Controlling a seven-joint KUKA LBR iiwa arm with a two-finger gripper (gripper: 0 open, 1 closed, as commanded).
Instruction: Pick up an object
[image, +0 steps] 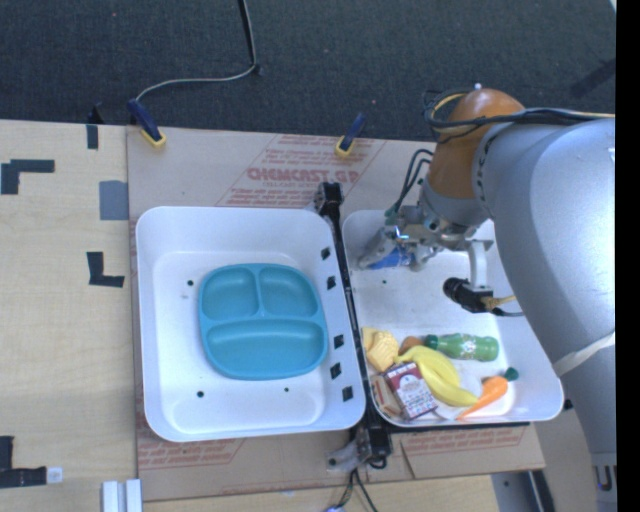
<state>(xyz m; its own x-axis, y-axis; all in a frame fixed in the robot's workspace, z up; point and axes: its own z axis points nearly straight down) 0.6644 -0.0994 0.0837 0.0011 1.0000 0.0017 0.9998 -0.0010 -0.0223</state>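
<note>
Toys (435, 375) lie heaped at the right bin's (535, 405) near end, well below the hand (400, 250) hovering over its far end, whose grip state I cannot tell.

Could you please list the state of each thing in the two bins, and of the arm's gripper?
Blue divided plate: flat in the left bin, nothing on it.
Green bottle: lying on its side in the right bin.
Banana: lying flat among the pile.
Carrot: lying at the bin's near corner.
Red box: lying flat, partly under the banana.
Gripper: low over the right bin's far end.
</note>
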